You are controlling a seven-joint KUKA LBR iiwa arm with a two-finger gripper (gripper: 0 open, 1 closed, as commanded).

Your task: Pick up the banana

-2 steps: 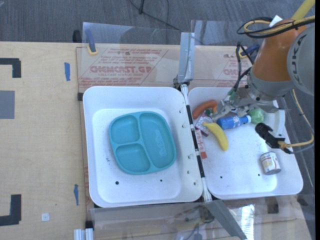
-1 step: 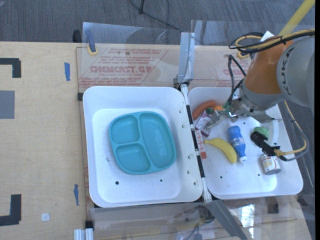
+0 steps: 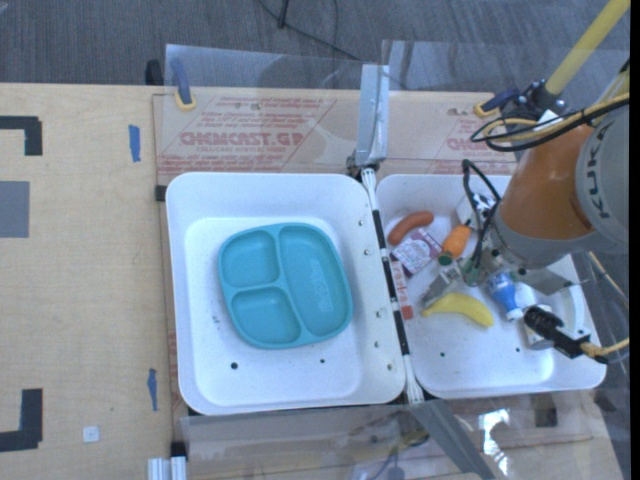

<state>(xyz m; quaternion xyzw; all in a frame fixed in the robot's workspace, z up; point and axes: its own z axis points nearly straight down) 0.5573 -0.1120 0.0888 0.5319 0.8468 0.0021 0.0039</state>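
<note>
- The banana [image 3: 462,308] is a short yellow one, curved, lying flat on the floor of the right bin [image 3: 480,368] near its middle, with one pointed end aimed left toward the divider.
- The end effector [image 3: 447,286] hangs low over that bin, just above and to the left of the banana; its thin metal fingers [image 3: 440,290] reach down right beside the fruit's upper edge, and nothing sits between them as far as I can make out.
- From here I cannot tell how wide the fingers stand.
- The grey arm [image 3: 545,193], with its orange band, covers the bin's upper right.
- Close around the banana lie a reddish sausage [image 3: 410,226], an orange carrot [image 3: 456,241], a crumpled packet [image 3: 415,255] and a blue-and-white tube [image 3: 505,293].
- The left bin [image 3: 200,218] carries a teal plate [image 3: 285,285] with three compartments.
</note>
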